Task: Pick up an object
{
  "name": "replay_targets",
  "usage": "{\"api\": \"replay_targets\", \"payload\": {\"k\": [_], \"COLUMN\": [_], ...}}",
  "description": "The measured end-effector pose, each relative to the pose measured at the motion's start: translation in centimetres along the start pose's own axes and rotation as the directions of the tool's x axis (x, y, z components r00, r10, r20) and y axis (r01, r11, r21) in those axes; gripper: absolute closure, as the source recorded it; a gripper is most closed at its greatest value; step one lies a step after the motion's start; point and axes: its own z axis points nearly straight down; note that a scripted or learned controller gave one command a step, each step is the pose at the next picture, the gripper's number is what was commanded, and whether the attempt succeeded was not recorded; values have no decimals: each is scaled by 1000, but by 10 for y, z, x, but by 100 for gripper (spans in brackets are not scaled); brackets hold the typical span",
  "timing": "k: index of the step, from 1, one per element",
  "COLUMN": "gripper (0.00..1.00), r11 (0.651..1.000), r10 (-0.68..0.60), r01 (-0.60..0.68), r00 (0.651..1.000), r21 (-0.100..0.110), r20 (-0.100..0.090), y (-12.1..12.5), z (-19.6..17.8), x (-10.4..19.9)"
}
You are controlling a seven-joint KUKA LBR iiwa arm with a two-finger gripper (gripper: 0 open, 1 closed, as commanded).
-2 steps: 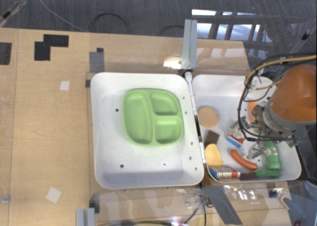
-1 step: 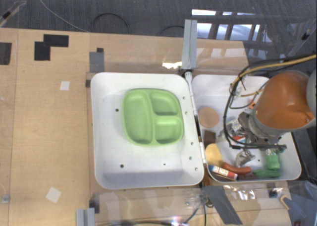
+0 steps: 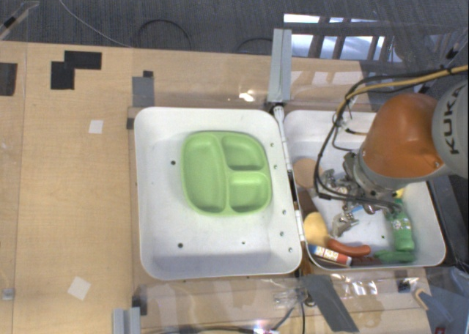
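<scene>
**Hand low in the crowded right bin, nothing visibly held**

Camera view: the hand hangs low in the right bin, just above the clutter along its near wall: a yellow rounded object, a red sausage-like piece, a small tube and a green bottle. I cannot tell its opening.

These lie touching, so a grasp might slip or shove neighbours against the wall.

The left bin holds a green divided tray.

Arm hides much of right bin.
</scene>
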Motion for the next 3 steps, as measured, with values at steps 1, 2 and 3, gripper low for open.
{"api": "replay_targets", "payload": {"k": [1,2,3], "gripper": [0,0,0], "r11": [969,977,962], "r10": [-248,-214,-272], "r01": [248,214,272], "r00": [969,977,962], "r21": [-4,-2,-3], "r20": [-6,-1,-1], "y": [-54,-27,-58], "z": [-23,1,3], "x": [-2,-27,-56]}}
